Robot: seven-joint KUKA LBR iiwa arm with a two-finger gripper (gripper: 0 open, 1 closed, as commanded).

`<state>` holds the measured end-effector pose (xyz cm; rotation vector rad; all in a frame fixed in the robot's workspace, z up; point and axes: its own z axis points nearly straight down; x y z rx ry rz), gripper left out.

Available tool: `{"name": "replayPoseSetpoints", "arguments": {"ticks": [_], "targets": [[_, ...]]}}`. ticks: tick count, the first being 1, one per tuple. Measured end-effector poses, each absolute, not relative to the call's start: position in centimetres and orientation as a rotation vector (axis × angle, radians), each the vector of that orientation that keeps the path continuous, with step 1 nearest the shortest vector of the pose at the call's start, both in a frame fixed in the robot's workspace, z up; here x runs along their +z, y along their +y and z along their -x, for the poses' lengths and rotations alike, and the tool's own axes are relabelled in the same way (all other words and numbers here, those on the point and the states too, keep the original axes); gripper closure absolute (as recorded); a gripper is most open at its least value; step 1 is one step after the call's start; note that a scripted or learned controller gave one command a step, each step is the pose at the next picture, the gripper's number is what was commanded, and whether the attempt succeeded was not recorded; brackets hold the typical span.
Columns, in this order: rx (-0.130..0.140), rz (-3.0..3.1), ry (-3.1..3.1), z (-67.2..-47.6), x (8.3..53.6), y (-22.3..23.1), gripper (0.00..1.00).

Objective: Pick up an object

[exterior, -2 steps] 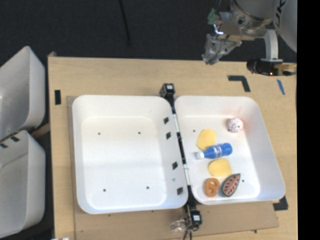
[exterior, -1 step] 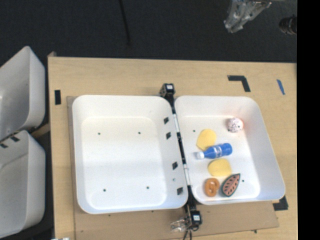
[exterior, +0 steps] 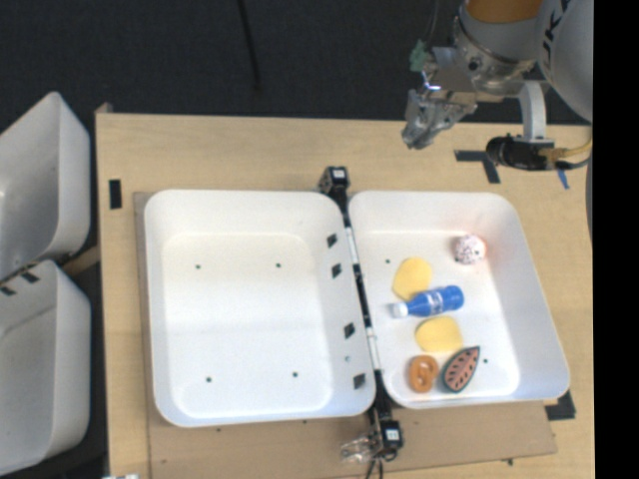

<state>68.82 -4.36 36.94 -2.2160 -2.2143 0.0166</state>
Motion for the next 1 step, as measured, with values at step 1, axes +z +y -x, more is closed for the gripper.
{"name": "replayPoseSetpoints", "arguments": {"ticks": [1], "targets": [[-0.02, 2.227, -2.237, -68.94, 51.69, -2.97, 1.0]]}}
